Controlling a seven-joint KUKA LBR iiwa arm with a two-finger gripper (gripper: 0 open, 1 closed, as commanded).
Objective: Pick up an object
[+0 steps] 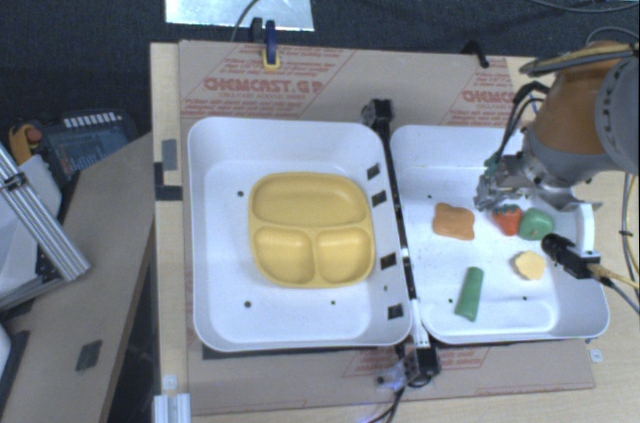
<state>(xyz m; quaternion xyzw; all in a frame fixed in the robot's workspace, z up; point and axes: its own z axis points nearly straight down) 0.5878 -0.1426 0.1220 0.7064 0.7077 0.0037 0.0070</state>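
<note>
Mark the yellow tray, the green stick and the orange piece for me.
yellow tray (262,201): camera view, its upper compartment.
green stick (469,293): camera view, mid-length.
orange piece (454,222): camera view, its centre.

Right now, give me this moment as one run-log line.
gripper: low in right bin, above red piece | nothing seen held | loose: orange piece, green cylinder, yellow piece | left bin: yellow tray

Glossy white plastic bins (215,161); matt yellow plastic tray (310,228); cardboard underlay (330,81).
</note>
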